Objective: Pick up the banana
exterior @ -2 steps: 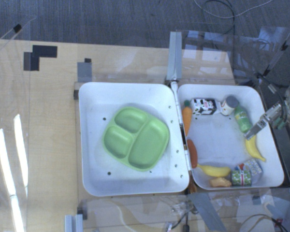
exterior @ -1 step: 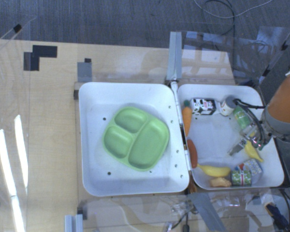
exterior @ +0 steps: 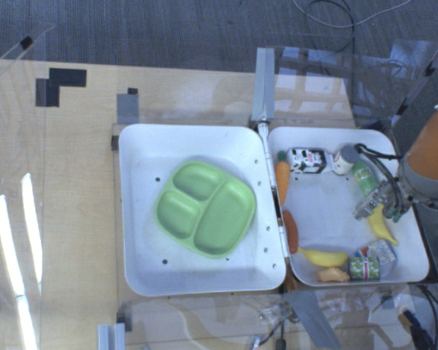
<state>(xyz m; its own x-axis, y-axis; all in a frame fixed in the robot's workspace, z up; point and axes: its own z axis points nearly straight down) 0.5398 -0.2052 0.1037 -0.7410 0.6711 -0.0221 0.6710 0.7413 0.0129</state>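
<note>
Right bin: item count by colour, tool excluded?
Yellow: 2, a banana and a second banana by the tool
Orange: 2, carrot, small lump
Red: 1, sausage
Green: 2, can, bottle
Black-and-white: 1, carton
White: 1, cup
Total: 9

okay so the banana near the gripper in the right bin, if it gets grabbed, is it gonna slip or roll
The banana looks smooth and glossy, probably a plastic toy, so it may slip between fingers. Its curve tapers, so a pinch off-centre could make it pivot. It lies flat by the bin wall, so rolling seems unlikely.

Grey carpet [exterior: 168, 13] beyond pale wooden bench [exterior: 51, 217]
</note>
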